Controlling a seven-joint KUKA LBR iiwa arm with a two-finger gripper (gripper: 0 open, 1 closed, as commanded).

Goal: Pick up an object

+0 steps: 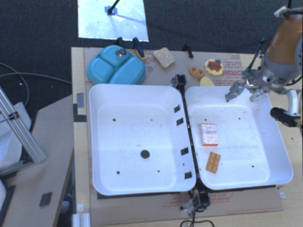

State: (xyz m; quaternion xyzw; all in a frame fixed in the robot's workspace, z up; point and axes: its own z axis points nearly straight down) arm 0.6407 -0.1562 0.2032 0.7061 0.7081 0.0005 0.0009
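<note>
- The grey arm with its orange band (285, 37) came in from the right, above the far right corner of the right bin (272, 171).
- The hand (244, 91) hung over that bin's far rim; from where I stood I could not tell how it was set, and nothing showed in its grip.
- In the right bin, near its left wall, lay a small white and red box (209, 134).
- Just nearer the front from it, apart from it, lay a small brown chocolate-like bar (213, 162), slightly tilted.
- The left bin (102, 126) held one small dark round thing (145, 153) near the middle of its floor.
- The two bins sat touching side by side on the surface (80, 108).
- Behind the left bin lay a blue divided tray (116, 66) with a small grey knob on it.
- Further right along the back lay a toy slice of bread (164, 57), a toy pretzel (196, 72), a round toy pastry with red topping (214, 66) and a pale yellow piece (206, 82) touching the right bin's far rim.
</note>
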